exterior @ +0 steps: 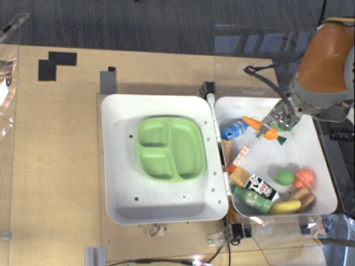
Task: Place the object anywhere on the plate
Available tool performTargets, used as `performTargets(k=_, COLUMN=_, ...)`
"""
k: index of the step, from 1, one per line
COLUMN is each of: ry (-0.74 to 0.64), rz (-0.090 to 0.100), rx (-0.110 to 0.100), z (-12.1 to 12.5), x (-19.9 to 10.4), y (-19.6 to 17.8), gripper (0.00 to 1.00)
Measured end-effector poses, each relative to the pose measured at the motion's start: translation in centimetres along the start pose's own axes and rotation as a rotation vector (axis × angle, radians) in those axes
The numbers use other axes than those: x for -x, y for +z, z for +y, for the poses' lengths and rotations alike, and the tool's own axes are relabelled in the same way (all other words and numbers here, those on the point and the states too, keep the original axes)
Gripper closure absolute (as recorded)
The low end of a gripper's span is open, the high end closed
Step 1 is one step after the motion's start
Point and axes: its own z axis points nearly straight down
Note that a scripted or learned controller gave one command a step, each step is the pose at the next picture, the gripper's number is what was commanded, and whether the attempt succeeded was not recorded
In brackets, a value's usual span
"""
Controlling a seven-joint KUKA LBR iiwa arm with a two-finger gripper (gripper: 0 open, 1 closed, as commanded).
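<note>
A green plate (169, 148) with three compartments lies in the middle of the left white bin (119, 204). An orange toy carrot (259, 126) with a green tip lies in the upper part of the right bin (324, 165). My gripper (282, 121) hangs directly over the carrot's thick end, touching or nearly touching it. The wrist hides how the gripper meets the carrot.
In the right bin a blue toy (234, 129) lies left of the carrot. Lower down are a red-and-white packet (239, 157), a tan block (239, 177), a black-and-white carton (262, 187), a green bottle (252, 200), a banana (286, 206), a green ball (285, 177) and a peach (304, 177).
</note>
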Motion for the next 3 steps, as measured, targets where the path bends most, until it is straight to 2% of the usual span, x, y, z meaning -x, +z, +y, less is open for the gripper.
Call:
performTargets(k=1, ry=-0.012, rz=0.008, rx=0.000, z=6.4, x=-3.3, y=3.1, gripper=1.00)
performTargets(k=2, ry=-0.008, rz=0.004, rx=0.000, z=6.2, x=-3.1, y=2.9, gripper=0.00)
performTargets(k=3, ry=-0.014, rz=-0.004, rx=0.007, z=6.5, x=-2.9, y=1.6, gripper=1.00)
